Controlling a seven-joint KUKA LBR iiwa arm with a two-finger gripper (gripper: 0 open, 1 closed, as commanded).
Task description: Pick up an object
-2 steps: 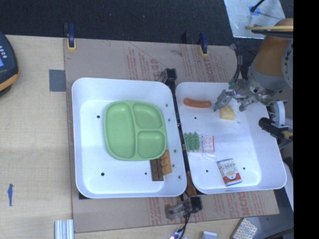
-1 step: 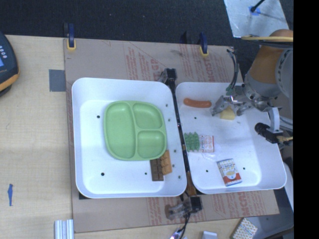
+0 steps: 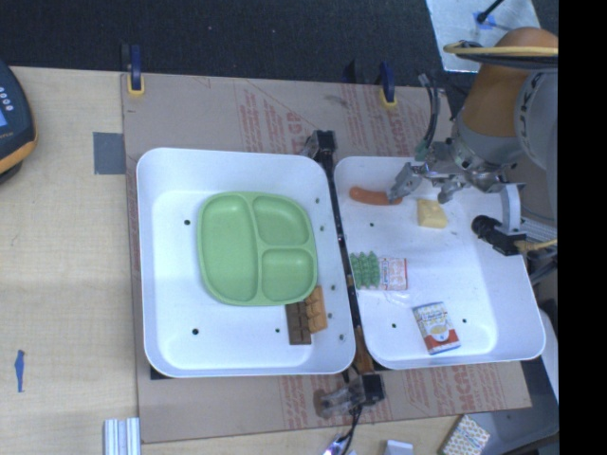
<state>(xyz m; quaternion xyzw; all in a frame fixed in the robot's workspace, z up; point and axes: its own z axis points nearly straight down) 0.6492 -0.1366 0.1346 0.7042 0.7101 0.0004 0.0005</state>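
Two white bins sat side by side on the worktop (image 3: 76, 254). The right bin (image 3: 493, 344) served as landmark: at its far end the tool (image 3: 425, 184) hovered with fingers spread, pinching nothing. A sausage (image 3: 369, 196) lay just left of the tool, a yellow block (image 3: 432, 214) just beneath it. Mid-bin by its left wall lay a green packet (image 3: 377, 271); nearer its front, a small carton (image 3: 436, 327). Left of it, the other bin (image 3: 161, 339) held a green plate (image 3: 256, 248) and a brown bar (image 3: 307, 317)

My arm (image 3: 531, 93): grey shell w/ orange band above wrist. Black cable runs down alongside. Gripper (image 3: 427, 186) is bare grey metal, w/ a black knob sticking off one side.
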